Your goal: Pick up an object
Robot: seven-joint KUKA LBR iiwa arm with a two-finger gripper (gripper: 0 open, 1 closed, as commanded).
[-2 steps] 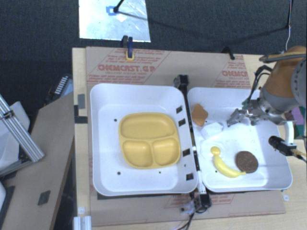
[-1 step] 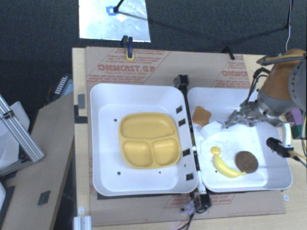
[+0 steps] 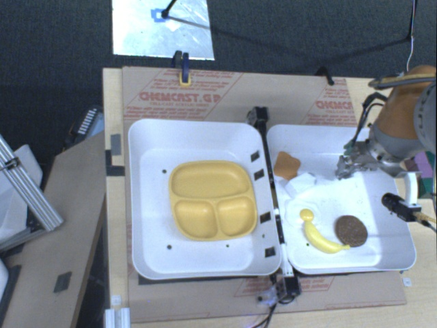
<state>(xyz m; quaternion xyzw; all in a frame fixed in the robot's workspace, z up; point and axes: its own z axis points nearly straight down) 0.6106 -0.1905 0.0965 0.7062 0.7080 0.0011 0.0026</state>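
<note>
One curved, smooth yellow banana [image 3: 322,236]

One fixed overhead camera, slanted down on both white bins [image 3: 198,132].

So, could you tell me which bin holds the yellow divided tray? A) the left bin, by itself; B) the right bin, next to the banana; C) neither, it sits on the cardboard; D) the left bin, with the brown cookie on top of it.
A: the yellow divided tray lies alone in the left bin, while the banana and brown cookie lie in the right bin.
</note>
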